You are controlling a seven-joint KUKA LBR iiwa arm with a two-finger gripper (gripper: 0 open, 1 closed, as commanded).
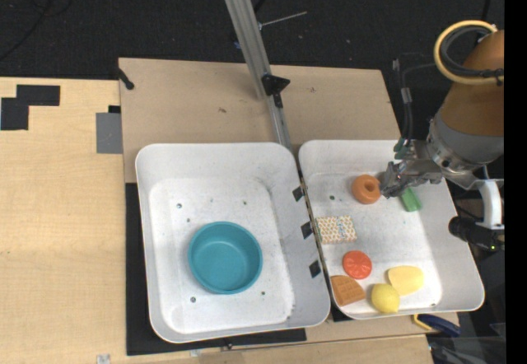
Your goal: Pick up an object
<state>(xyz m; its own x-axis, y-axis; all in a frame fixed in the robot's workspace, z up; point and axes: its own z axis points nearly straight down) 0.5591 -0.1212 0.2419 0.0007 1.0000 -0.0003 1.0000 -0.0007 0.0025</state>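
Note:
The right bin (461, 288) holds an orange ring-shaped toy (366, 189), a green block (410, 200), a patterned cracker-like square (336, 229), a red-orange round piece (356, 263), a brown wedge (347, 291), a yellow ball (384, 298) and a pale yellow lump (405, 277). My gripper (396, 181) hangs low over the bin's upper right part, between the orange ring and the green block. The ring sits just left of the gripper tip. Nothing shows lifted off the bin floor.
The left bin (165, 189) holds a teal bowl (226, 256). A slanted metal rail (251, 33) rises behind the bins. The grey arm (469, 119) with its orange band enters from the right above the right bin's far edge.

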